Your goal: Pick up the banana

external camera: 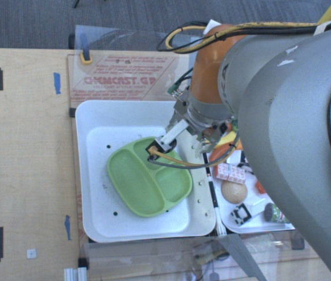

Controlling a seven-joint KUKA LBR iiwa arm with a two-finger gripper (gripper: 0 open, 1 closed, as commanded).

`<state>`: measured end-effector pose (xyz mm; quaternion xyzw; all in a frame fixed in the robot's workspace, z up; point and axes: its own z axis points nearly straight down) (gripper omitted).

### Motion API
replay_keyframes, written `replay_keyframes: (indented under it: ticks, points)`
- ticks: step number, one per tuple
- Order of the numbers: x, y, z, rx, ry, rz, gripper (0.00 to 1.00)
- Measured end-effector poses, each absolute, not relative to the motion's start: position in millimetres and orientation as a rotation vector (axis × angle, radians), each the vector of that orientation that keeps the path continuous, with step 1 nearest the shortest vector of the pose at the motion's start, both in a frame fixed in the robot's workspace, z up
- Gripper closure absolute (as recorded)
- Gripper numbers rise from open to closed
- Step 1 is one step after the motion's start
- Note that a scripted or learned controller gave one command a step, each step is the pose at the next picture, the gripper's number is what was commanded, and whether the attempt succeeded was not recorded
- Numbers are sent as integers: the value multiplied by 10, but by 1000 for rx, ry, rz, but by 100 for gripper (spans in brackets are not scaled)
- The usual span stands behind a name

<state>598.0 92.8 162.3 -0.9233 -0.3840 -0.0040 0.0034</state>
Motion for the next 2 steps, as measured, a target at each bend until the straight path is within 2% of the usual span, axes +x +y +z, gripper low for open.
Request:
replay_keyframes:
  ticks: [1,2]
  points:
    - [5956,1093,1149,-2885,-1217,-19,0]
    - [5582,1222,938,-2694,-1625,-36,0]
